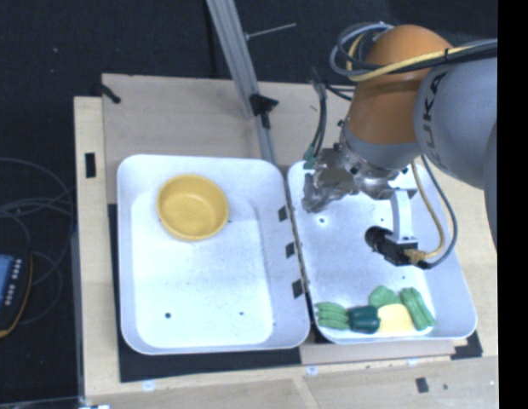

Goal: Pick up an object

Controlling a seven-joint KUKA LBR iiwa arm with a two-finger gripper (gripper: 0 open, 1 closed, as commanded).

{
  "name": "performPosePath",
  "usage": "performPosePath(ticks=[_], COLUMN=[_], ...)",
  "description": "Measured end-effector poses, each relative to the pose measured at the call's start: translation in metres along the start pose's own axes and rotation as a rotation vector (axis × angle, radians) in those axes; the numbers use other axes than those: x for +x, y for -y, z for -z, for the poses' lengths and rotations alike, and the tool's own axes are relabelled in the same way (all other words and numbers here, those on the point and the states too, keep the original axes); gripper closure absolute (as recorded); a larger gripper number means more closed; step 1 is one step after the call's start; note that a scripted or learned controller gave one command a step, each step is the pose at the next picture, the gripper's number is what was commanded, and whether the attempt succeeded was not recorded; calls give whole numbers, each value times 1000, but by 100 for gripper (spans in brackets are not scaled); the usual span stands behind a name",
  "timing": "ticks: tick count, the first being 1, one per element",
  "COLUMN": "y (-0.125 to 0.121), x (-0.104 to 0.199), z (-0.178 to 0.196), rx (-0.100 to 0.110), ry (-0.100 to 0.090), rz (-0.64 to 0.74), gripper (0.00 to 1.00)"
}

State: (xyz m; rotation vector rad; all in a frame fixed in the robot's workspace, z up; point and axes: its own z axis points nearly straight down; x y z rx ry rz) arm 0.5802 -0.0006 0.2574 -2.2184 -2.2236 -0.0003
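The gripper (316, 196) hangs low over the upper left corner of the right bin (349, 254), just beside the seam where the two bins meet, and from this angle I cannot tell how it is set: the tip is a grey blur against the white floor. Nothing is seen in its grasp. Above it sits the arm (400, 92), grey with that big orange band, coming in from the right and covering the bin's upper right part. Cables (434, 220) loop down from the wrist, yellow and black, with a dark connector hanging over the middle of the bin.

Down at the near edge of the right bin, well apart from the gripper, there's the cluster: a green piece (331, 314) on the left, a dark teal block (363, 319) touching it, a yellow block (395, 319) next along, and two more green pieces (400, 301) at the back and right of it. All packed together.

Over in the left bin (196, 313), a yellow bowl (192, 207) sits upright in the upper left part, on its own. Both bins rest on the counter (179, 109), and a grey metal bar (234, 49) runs slantwise down from the top toward the seam.
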Motion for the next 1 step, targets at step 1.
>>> performPosePath(ticks=[1], y=[18], x=[47], z=[-14], rx=[0], ry=[0], rz=[1], gripper=[100])
